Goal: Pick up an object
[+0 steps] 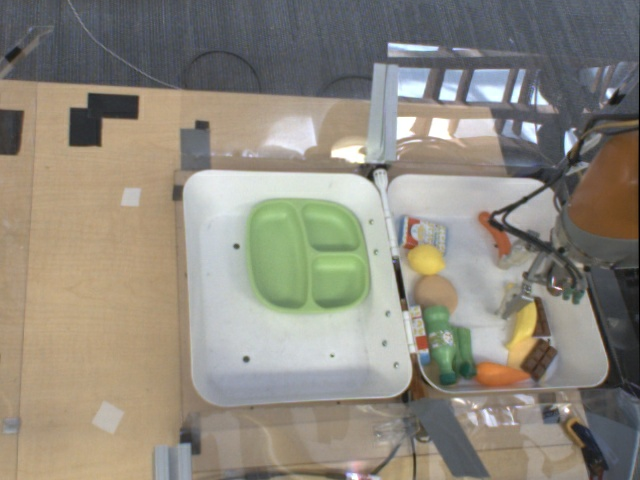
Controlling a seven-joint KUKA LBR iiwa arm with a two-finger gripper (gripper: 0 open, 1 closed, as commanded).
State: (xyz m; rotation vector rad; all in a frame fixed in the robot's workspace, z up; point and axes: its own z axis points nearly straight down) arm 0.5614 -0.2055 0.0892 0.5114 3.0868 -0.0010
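White plastic, both bins. The left bin [215,298] carries one green divided plate [307,254]. The right bin [470,193] carries all the loose items, and no single target is set by the task, so any of them counts.

Candidates sit in two groups. Along the divider side: a small carton [424,233], a yellow lemon [427,260], a tan egg-like ball [436,293] and a green bottle [448,343], each touching or just beside the next. Along the arm side: a banana [522,333], a brown chocolate bar [540,358], an orange carrot [499,374] and an orange-red piece [492,233] near the far wall.

The gripper [525,296] sits low in the right bin, just above the banana's upper end. Its spread cannot be told; cabling and wrist hardware blur it. Nothing is visibly held.

Risks, as judged:
- Banana, bar and carrot lie packed together near the wall. A descent here could land on two items at once, or jam against the rim.
- The banana's curve could let it squirt sideways under closure.
- An off-centre approach would likely close on air.
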